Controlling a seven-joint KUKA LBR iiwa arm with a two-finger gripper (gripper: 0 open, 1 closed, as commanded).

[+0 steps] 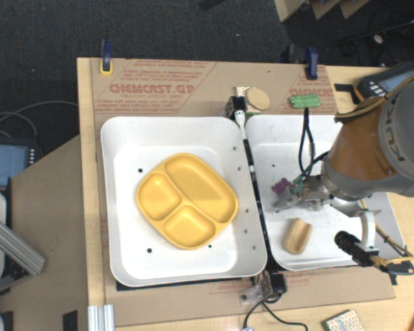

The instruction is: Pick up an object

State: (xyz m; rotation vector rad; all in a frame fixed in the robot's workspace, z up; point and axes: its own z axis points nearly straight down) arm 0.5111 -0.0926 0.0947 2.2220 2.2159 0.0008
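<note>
On the bench (159, 81), a board printed with red lettering, two shallow white bins sit side by side. The left bin (121, 185) holds a yellow divided tray (186, 200) with three compartments, lying flat near the middle of the bin and turned at an angle to its walls. The right bin (269, 150) holds two small things: a purple object (283, 185), too small and too much in shadow to name more exactly, and a tan cylinder (297, 236) like a cork or short wooden peg, lying on its side towards the near wall of the bin. The grey arm with its orange band (355, 150) reaches in from the right over the right bin, and the gripper (288, 200) hangs low at its end, just beside the purple object and pointing towards the wall shared by the two bins. The metal fingers are seen close to the purple object, perhaps touching it, but whether they stand apart or together, and whether anything lies between them, cannot be told from this slant. The tan cylinder lies apart from the gripper, a little nearer the camera. A black cable (306, 140) runs down along the arm to the wrist. At the far edge of the board stand two blue clamps (106, 55), a green clip (305, 102) and a small round tan disc (258, 100).
</note>
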